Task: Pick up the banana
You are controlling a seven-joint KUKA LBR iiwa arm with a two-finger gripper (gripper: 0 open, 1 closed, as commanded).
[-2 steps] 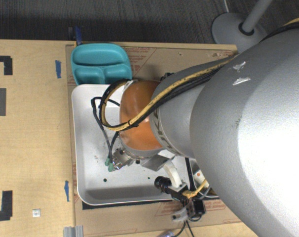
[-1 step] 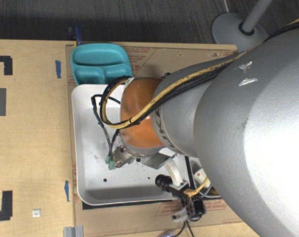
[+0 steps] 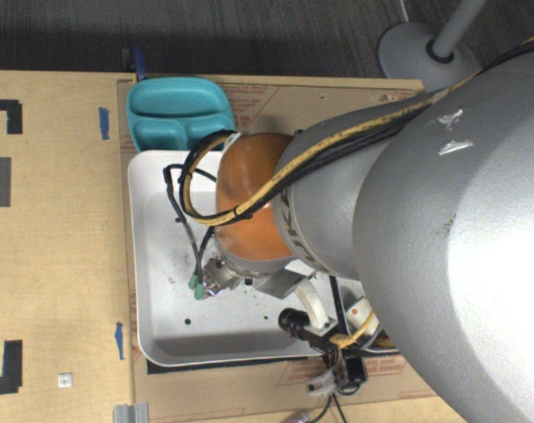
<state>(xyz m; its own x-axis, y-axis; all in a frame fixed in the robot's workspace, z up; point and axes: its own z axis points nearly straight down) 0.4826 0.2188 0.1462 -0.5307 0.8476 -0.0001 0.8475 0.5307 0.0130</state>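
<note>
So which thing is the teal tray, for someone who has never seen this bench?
Start at the white bin under the grey arm. The teal tray sits against the bin's far edge, the one brightly coloured moulded piece, with compartments.

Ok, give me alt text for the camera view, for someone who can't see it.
A large grey robot arm with an orange wrist band reaches from the right over a shallow white bin, covering most of it. A teal plastic sectioned tray sits at the bin's far edge, on a tan cardboard-coloured bench.
</note>
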